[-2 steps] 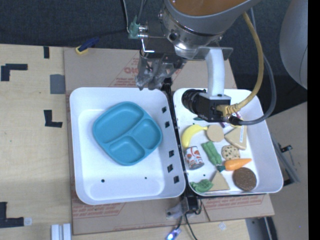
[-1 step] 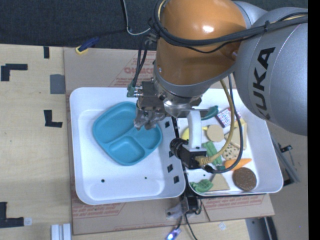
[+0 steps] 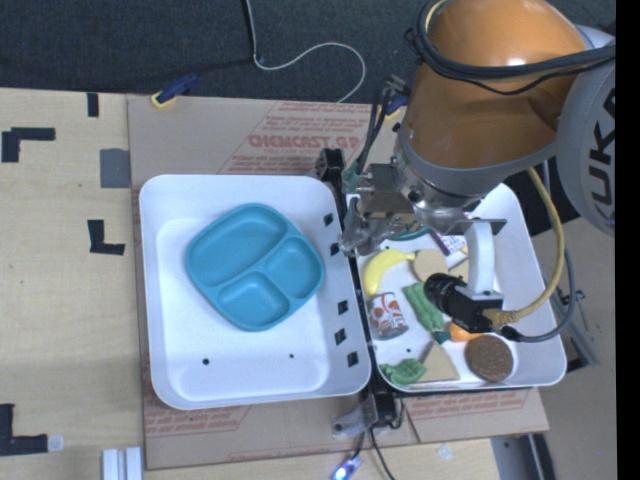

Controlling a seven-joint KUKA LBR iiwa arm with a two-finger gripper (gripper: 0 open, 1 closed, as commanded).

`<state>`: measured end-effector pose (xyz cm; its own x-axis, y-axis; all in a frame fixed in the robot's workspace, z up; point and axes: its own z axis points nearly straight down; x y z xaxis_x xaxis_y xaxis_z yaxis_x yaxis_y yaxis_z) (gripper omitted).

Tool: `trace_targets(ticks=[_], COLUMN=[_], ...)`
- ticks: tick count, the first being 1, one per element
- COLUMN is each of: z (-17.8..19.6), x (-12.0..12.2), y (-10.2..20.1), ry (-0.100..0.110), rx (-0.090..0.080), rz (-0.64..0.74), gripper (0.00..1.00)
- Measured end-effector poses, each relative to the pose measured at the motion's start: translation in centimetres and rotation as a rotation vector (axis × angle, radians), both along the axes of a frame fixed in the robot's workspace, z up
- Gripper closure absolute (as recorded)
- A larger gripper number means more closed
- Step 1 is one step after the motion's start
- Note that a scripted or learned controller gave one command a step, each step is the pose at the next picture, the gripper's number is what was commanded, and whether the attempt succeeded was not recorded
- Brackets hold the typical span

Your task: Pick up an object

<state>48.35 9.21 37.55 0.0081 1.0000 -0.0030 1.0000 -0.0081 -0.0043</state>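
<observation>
While the arm reaches in from the right, its orange band fills the far right of the scene and hides much of the right bin. Below the wrist, the gripper hangs over the far left part of that bin, close to the wall shared with the left bin. Whether its fingers are spread or pressed together cannot be told from this angle, and nothing shows between them.

Just near of the gripper lies a yellow banana, apart from the metal parts as far as can be seen. Nearer still are a small red and white packet, a green strip, a green leafy piece and a brown round disc toward the near right corner. A blue divided plate rests in the middle of the left bin, well apart from the gripper.
</observation>
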Motion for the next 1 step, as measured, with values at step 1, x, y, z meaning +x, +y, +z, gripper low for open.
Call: trace_targets(ticks=[1], z=[2.45], x=[0.04], y=[-3.51], ry=[-0.005], rx=[0.002], rz=[0.006], gripper=[1.0])
